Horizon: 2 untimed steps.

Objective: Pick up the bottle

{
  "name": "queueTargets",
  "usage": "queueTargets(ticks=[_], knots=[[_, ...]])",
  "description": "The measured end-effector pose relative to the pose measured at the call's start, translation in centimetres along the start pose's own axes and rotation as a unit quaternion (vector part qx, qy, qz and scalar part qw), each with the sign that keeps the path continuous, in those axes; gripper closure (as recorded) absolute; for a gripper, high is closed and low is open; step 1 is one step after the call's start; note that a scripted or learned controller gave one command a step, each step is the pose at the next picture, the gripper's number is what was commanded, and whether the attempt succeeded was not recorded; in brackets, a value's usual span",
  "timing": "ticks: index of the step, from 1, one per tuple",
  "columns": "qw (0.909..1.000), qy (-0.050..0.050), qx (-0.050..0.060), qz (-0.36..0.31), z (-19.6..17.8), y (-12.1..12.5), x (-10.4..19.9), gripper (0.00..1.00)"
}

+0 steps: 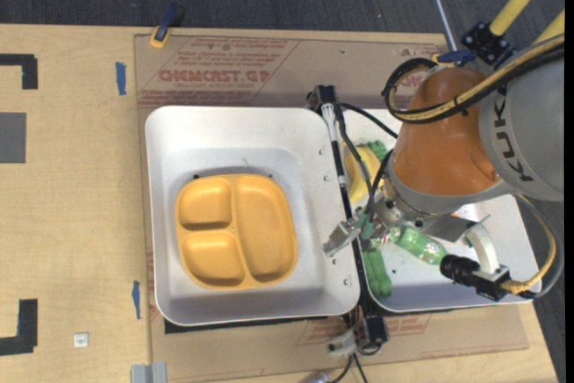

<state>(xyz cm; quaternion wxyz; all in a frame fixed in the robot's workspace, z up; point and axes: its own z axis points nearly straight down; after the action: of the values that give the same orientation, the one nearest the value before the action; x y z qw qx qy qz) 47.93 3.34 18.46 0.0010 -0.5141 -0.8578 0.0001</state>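
The grey arm with its glossy orange band reaches in from the right and hangs low over the right-hand shallow white plastic bin, covering most of that bin's floor. Its metal two-finger gripper sits right at the bin's left wall, close against the dark seam where the two bins meet, so there is almost no room on that side. Whether the claw is released or clenched cannot be told; the wrist and cables crowd it.

The task's thing appears to be the small green bottle-like object with a white label, lying on its side just right of the gripper and partly under the wrist; contact is unclear. Near it lie a bumpy green piece by the front left corner, a yellow rounded item and another green item along the left wall.

The left-hand shallow white plastic bin has smooth rounded walls and holds a matte orange-yellow three-compartment tray, set near the middle with open floor on all sides. Both bins rest on a flat brown cardboard sheet.
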Motion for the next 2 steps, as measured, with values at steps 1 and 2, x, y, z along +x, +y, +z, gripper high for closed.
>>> queueTargets(ticks=[1, 2], knots=[[0.9932, -0.001, -0.002, 0.117, 0.0, -0.1, -0.2, 0.0], [0.997, -0.001, 0.0, -0.077, 0.0, -1.4, -2.6, 0.0]])
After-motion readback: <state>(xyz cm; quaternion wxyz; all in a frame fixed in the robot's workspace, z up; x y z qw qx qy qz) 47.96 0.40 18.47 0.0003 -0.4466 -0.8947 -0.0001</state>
